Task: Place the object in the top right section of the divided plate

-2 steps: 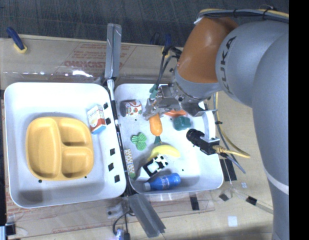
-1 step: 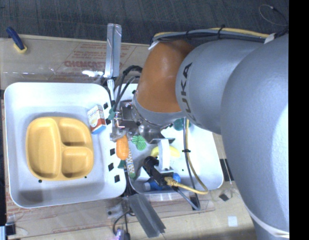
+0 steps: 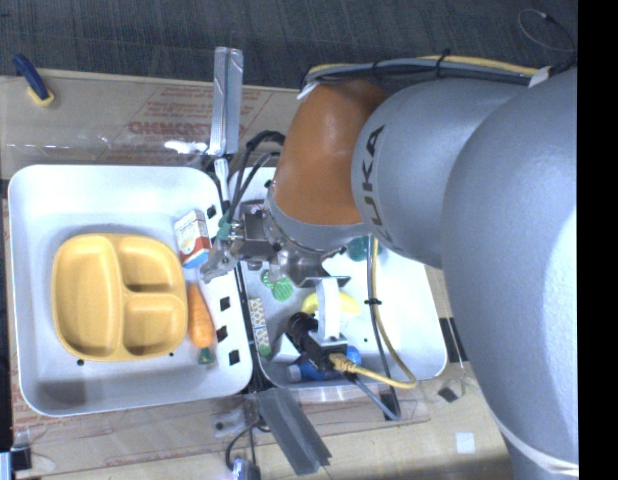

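Two white bins lie side by side under me, and my own grey arm [image 3: 489, 198] with its orange band [image 3: 324, 153] is the largest thing here; it covers most of the right bin [image 3: 429, 348]. The left bin [image 3: 49, 368] holds the yellow divided plate [image 3: 117, 294], which sits toward its left side. Just right of the plate lies a carrot [image 3: 200, 320], along the plate's edge, and farther up is a small red and white carton [image 3: 192, 236], near the plate's far right corner. My pincer [image 3: 251, 250] hangs over the wall between the two bins, close to that carton, and I cannot tell if it is released or clenched, because the wrist hides it.

I judge that the object to place is the carton or the carrot, both lying in the left bin; which one, I cannot say. To do this step well, I should come down straight over the chosen thing, lift it clear of the plate's rim, and let it go over the top right section, not on a divider.

Several small things in the right bin, green, yellow and blue, are half hidden by my arm and hard to name.
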Motion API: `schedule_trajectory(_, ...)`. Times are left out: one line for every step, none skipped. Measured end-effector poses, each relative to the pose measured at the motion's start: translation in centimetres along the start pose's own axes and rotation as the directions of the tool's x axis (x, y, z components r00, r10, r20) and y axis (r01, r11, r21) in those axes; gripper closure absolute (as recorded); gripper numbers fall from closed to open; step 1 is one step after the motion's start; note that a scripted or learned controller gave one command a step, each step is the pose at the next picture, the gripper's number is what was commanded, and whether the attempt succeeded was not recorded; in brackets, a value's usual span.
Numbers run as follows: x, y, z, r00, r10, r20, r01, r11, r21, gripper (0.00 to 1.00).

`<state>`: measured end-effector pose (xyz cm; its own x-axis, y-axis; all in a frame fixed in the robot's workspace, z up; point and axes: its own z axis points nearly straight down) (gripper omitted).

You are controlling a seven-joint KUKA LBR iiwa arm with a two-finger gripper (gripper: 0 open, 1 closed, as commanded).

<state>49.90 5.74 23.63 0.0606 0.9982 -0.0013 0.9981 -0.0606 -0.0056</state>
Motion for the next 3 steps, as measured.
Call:
schedule_trajectory(0.1,0.0,-0.9,1.0,-0.006,0.0,0.006,1.0,0.003,1.0)
schedule_trajectory(0.3,-2.3,4.6,0.994,0.108,-0.001,-0.108,0.994,0.0,1.0)
schedule_trajectory(7.4,-2.8,3.9,1.0,-0.001,0.0,0.001,1.0,-0.001,1.0)
